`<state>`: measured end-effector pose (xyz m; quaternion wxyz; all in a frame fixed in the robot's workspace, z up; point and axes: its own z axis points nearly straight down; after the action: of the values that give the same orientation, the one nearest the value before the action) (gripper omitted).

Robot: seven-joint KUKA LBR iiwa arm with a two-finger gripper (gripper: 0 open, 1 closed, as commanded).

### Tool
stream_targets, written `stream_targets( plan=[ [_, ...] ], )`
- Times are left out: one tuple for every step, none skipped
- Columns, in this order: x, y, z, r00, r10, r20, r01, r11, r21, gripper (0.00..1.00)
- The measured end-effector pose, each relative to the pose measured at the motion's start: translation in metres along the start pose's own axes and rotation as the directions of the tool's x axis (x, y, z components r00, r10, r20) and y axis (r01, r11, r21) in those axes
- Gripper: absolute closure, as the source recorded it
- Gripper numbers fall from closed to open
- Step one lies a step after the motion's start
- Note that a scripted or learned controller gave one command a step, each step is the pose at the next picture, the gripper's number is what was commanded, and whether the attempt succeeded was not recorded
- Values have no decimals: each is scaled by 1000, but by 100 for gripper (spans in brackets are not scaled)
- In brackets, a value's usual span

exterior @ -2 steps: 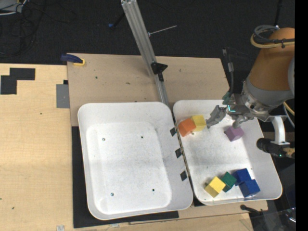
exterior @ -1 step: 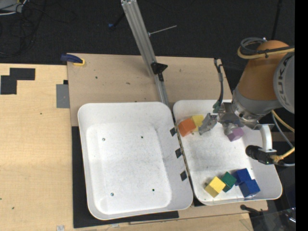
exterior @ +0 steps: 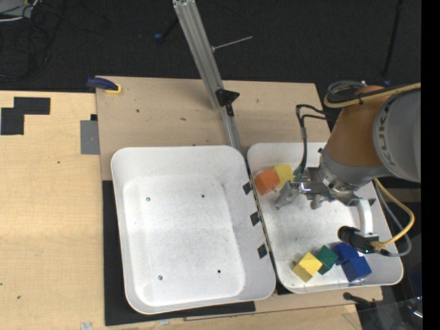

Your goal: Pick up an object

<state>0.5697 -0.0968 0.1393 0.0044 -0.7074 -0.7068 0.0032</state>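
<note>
My gripper [exterior: 292, 192] reaches into the right bin [exterior: 302, 243] from the right, low over its upper left part. Its fingers stand apart, with nothing between them. An orange block [exterior: 267, 180] and a yellow block [exterior: 283, 173] lie just left of and above the fingertips, close to them but not gripped. Near the bin's front edge sit a yellow block [exterior: 307, 266], a green block [exterior: 326, 258] and a blue block [exterior: 353, 261] in a row.
The left bin [exterior: 182, 225] lies beside the right one. A slanted metal rail [exterior: 206, 60] runs from the top down to the bins' shared edge. The arm's orange band [exterior: 354, 133] and cables hang over the right bin's upper right.
</note>
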Motion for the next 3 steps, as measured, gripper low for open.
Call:
stream_targets(
  plan=[
    [1,1,48,1000,2,1,-2,1000,-10,0],
    [-1,1,37,1000,12,-1,-12,1000,-9,100],
    [-7,3,-25,1000,8,2,-8,1000,-13,100]
  ],
)
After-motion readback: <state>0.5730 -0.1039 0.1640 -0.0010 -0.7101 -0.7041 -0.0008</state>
